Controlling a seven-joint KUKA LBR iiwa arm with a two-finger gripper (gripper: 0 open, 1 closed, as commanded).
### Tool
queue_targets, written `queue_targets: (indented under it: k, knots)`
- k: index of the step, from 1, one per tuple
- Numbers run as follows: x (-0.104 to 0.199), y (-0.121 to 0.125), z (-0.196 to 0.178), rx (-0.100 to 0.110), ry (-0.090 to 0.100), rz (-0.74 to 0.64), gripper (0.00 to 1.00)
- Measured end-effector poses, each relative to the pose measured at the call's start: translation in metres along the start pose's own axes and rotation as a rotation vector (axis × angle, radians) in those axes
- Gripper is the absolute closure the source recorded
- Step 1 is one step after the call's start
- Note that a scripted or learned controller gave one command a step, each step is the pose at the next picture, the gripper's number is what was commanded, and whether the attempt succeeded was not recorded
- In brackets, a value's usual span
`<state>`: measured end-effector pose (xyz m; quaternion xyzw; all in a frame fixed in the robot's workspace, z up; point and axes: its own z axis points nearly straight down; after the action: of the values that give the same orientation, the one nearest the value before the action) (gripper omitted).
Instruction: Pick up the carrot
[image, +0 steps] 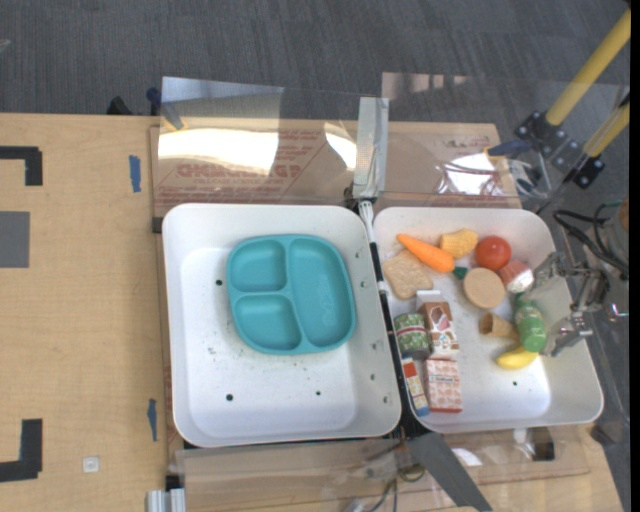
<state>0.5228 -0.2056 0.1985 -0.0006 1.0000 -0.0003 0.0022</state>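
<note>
1. Bench (70, 300): tan surface with black tape marks at its left edge.
2. Two white bins side by side: left bin (200, 400), right bin (560, 390), rims touching.
3. Clear plastic sheet (250, 150) behind them.

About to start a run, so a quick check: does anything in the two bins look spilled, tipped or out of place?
Nothing stands out. The carrot lies near the back of the right bin among the other play food, partly over a slice of bread. The teal plate sits flat in the left bin.
</note>
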Motion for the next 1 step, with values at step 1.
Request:
queue_targets:
  k: [1]
  knots:
    - [0.0206, 0.0775, 0.1048, 0.0, -0.005, 0.126, 0.0]
